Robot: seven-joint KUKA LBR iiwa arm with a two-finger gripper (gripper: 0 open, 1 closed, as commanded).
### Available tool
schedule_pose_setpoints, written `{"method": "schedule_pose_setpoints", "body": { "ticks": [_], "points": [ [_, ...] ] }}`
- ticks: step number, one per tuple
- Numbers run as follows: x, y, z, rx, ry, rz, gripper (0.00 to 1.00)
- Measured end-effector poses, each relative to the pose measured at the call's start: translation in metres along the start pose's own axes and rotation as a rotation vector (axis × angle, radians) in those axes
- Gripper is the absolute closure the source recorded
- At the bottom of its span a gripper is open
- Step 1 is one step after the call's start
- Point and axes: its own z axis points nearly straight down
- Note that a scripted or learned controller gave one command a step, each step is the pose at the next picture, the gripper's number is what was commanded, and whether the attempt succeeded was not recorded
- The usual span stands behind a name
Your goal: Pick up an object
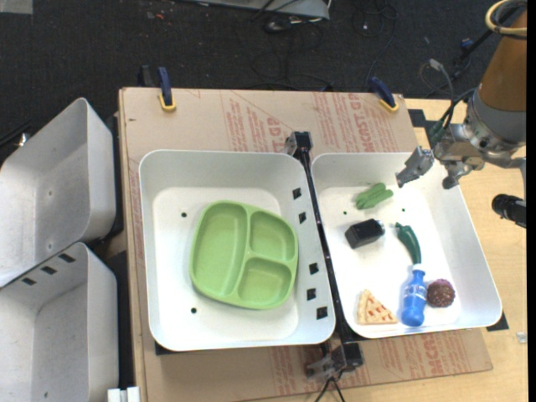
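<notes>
The right bin [469, 249] holds a light green vegetable [373, 196], a black block [364, 233], a dark green pepper [409, 241], a blue bottle [414, 298], a pizza slice [374, 309] and a dark red ball [440, 292]. My gripper [434, 171] hangs open above the bin's far right corner, its two fingers spread wide with nothing between them. It stands to the right of the light green vegetable and a little beyond it.
The left bin [159, 224] holds a green divided plate [245, 255]. Two spare white bins [50, 224] lie off the bench at the left. Clamps [167, 89] grip the board's far edge.
</notes>
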Motion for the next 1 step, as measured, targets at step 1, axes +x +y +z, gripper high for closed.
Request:
{"method": "schedule_pose_setpoints", "body": {
  "ticks": [1],
  "points": [
    [0.0003, 0.002, -0.0075, -0.012, -0.002, -0.002, 0.0]
  ]
}}
